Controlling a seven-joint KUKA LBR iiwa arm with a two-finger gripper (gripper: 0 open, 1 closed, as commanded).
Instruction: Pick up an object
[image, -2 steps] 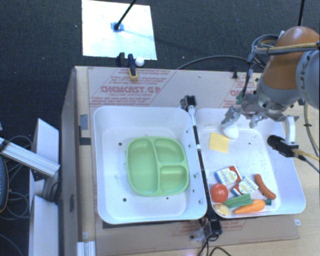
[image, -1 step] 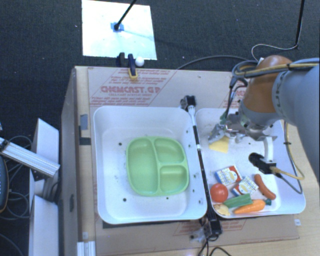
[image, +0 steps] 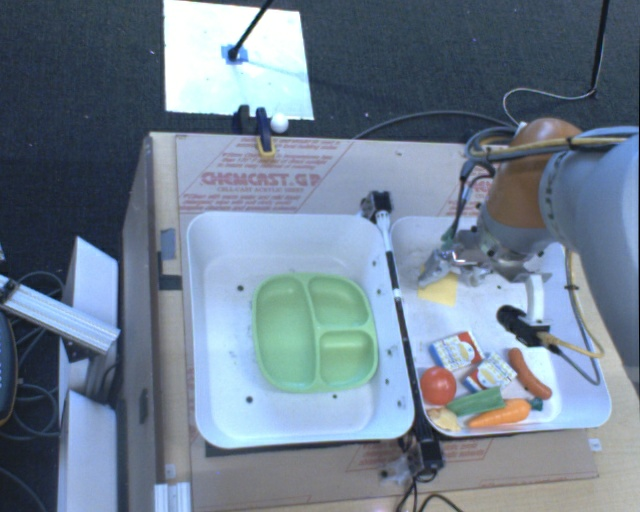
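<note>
Here the two-finger metal gripper (image: 452, 262) is seen low over the far part of the right-hand shallow white bin (image: 580, 400), below the arm's orange band (image: 520, 190). Whether it is open or closed cannot be told from this slanted view, and nothing can be made out in its hold.

Just beside the gripper, on its near side and possibly touching it, a flat yellow wedge like a cheese slice (image: 440, 291) lies on the bin floor; this is judged the likeliest thing to be picked. Its point is turned toward the near-left, so a slight shift toward the camera would be called for.

Farther toward the near edge, well apart from the gripper, two small printed cartons (image: 457, 351), a red tomato (image: 437, 385), a green pod (image: 475, 402), an orange carrot (image: 500, 414) and a red sausage (image: 530, 373) are clustered. In the left-hand white bin (image: 215, 300) a pale green compartment tray (image: 315, 332) is laid.
</note>
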